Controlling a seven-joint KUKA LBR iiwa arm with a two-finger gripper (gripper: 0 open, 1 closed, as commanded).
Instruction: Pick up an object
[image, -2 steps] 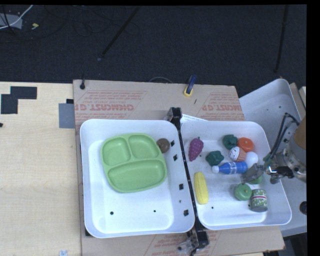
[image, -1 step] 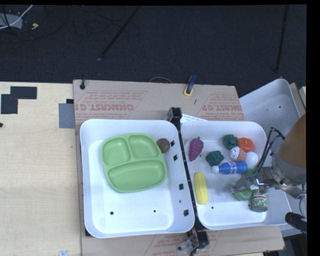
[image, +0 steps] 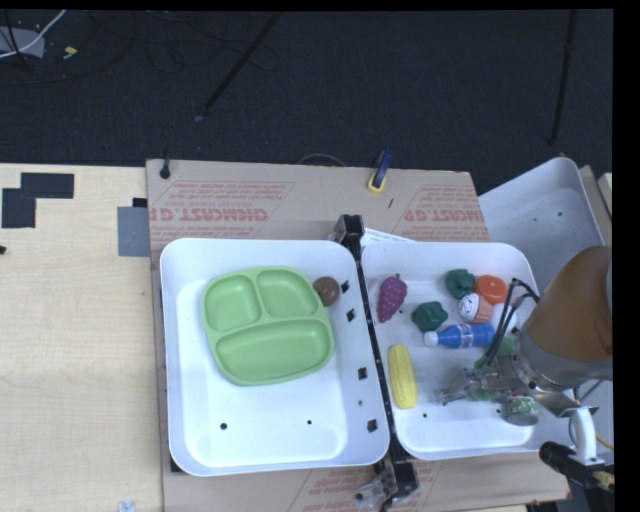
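White plastic makes up the two shallow bins, side by side on the counter (image: 90, 330). The left bin (image: 190, 420) carries a light green three-compartment plate (image: 268, 324), and a small brown ball (image: 326, 290) sits just beside the plate's far right corner. The right bin (image: 450, 440) carries the pickable things.

Nothing looks lifted yet, so the task seems to be at the reach-and-grasp step. The grey arm with its orange band (image: 575, 310) has its wrist low over the near right part of the right bin, and the tool (image: 478, 385) sits among metal linkage close to the bin floor. Whether its fingers are spread or closed I cannot tell, and no object can be seen between them. What is left, in my judgement, is closing on something and raising it clear.

The likeliest target is the blue and white plastic bottle (image: 460, 337), lying on its side just to the far side of the tool, white cap pointing left. Other candidates in that bin:
- a yellow corn cob (image: 402, 375), lying lengthwise near the divider;
- a purple bunch of grapes (image: 391, 298), further away;
- a dark green lump (image: 430, 316) beside the bottle;
- an orange piece (image: 491, 290) at the far right.
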